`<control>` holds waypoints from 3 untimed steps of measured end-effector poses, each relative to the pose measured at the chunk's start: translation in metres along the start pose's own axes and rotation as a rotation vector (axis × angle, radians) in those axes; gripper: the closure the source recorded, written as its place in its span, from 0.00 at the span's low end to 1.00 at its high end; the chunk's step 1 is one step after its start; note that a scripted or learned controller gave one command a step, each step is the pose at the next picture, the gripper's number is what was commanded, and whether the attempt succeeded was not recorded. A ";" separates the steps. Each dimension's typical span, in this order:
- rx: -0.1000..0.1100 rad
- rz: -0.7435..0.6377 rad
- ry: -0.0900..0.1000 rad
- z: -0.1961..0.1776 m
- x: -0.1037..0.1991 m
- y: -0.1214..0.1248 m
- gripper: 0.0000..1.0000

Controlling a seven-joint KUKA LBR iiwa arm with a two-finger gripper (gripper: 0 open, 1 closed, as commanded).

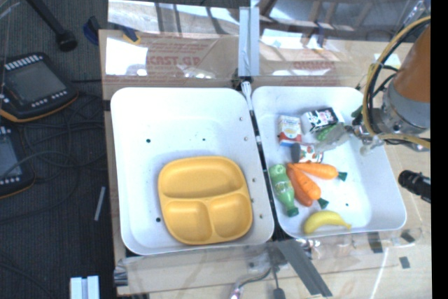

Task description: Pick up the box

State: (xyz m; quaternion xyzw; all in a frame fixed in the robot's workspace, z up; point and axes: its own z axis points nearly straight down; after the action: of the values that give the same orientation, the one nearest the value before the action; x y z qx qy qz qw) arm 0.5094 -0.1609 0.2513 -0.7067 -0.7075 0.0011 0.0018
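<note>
my arm: comes in from the right, grey body with orange band at the frame edge, wrist over the right bin's right side.
my claw: low over the upper middle of the right bin, pointing left. Can't tell if it's apart or together, too blurred against the white. Nothing visibly clamped.
box: small white and red carton, upper left part of the right bin, lying free. Just left of my claw, not between anything of mine.
dark packet: black and white with green, just right of the box, next to my claw tip; contact unclear.
carrots: two orange ones, middle of the right bin, below the box, touching each other.
green bottle: lying along the bin's left wall, beside the carrots.
banana: yellow, near the bin's front edge.
left bin: holds a yellow divided plate in its front half.
tabletop: both bins side by side on it.
</note>
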 end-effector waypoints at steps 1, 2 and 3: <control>0.003 0.150 0.001 0.126 0.043 -0.010 0.00; -0.002 0.251 0.000 0.156 0.048 -0.025 0.00; -0.007 0.253 0.001 0.144 0.047 -0.023 1.00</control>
State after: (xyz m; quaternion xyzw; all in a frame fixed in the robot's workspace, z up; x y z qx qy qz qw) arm 0.4859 -0.1136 0.1075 -0.7902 -0.6128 -0.0015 -0.0007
